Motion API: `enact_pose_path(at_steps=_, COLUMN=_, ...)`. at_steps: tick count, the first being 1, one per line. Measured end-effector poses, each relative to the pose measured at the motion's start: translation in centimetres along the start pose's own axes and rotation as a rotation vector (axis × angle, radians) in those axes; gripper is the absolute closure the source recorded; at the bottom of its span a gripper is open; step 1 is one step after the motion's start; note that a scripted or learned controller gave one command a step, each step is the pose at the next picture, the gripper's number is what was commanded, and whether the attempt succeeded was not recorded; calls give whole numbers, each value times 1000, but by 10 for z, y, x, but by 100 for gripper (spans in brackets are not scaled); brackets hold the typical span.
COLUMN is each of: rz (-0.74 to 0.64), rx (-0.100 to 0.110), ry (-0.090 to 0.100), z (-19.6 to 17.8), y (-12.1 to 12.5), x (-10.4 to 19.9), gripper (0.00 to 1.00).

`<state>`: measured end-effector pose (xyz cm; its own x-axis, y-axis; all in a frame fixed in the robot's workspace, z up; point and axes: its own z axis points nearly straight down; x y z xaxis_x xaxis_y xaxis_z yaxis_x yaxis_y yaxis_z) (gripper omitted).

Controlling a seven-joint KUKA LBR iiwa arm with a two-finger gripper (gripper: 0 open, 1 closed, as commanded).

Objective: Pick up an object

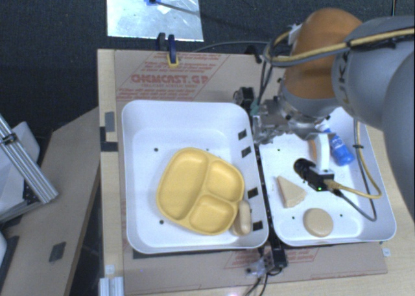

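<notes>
My gripper [264, 127] hangs over the back left corner of the right bin [379, 218], close to the wall between the two bins. A tan wedge [290, 192] lies in that bin in front of the gripper. A round tan disc [318, 222] rests near the bin's front edge. A blue bottle [339, 148] and a pale orange stick [313, 149] lie side by side under the arm, partly hidden by it. Nothing shows between the gripper and any of these.
The left bin [139, 158] holds a yellow divided plate [200, 189] and a small beige lump [242, 217] against the plate's front right corner. The grey arm and its orange band [321, 48] cover the back of the right bin.
</notes>
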<state>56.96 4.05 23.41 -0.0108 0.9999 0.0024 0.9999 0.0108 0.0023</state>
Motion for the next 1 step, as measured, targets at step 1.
enact_pose_path(at_steps=1, rz=2, rx=0, ry=-1, z=11, y=11, x=46, gripper=100)
